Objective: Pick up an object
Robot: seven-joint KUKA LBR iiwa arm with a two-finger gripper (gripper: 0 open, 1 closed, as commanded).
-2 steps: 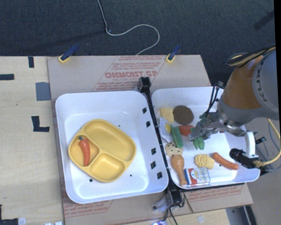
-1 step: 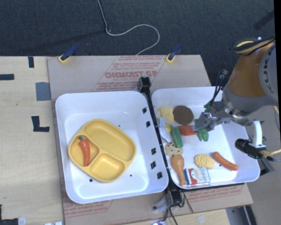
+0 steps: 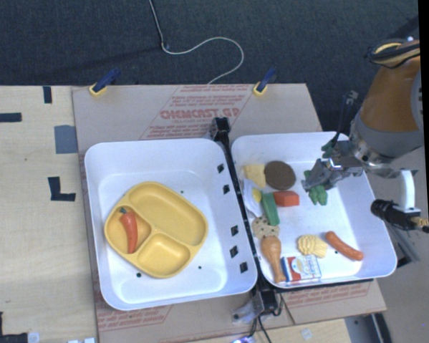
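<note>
right white bin (image 3: 360,217) holds toy food, hand (image 3: 319,177) above green piece (image 3: 318,195)

The single camera was fixed above the bench (image 3: 30,213) and looked down on it at a slant; the far edge of the cardboard sheet (image 3: 197,111) lay toward the top of its view and the near edge toward the bottom. It stood far enough off to take in both white bins whole, the left bin (image 3: 156,152) and the right bin (image 3: 360,217) side by side (with dark carpet (image 3: 64,39) showing beyond the bench); the arm (image 3: 390,108) entered from the right edge, cut off by the frame there.
</note>
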